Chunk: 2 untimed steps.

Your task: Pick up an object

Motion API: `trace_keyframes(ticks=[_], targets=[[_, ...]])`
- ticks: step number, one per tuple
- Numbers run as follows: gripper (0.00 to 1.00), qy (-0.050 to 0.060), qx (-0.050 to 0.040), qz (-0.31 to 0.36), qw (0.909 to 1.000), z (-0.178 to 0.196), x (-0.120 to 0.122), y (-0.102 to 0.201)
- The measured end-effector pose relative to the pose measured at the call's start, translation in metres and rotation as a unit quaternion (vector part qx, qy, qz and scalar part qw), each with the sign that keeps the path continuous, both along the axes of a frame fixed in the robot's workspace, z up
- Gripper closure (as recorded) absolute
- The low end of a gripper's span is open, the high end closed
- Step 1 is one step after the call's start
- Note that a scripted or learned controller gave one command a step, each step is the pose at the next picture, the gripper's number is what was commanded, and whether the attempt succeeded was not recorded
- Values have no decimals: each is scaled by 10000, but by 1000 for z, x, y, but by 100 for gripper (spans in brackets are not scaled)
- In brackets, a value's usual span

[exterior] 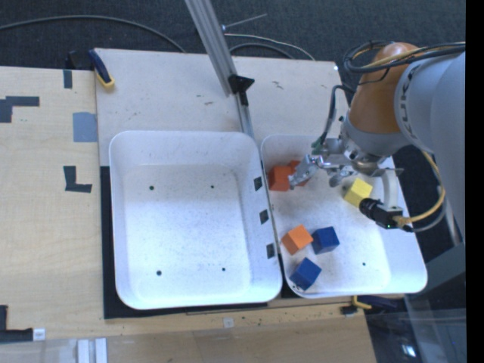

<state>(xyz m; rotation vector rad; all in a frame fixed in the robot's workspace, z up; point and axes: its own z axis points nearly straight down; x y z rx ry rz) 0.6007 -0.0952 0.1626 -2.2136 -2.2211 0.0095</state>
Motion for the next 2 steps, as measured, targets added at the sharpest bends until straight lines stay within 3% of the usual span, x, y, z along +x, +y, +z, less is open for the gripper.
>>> trace_keyframes(ticks=[1,2], targets=[[0,-124,-17,-14,9999,-47,37,3],[0,-108,22,10,9999,-58,56,-3]])
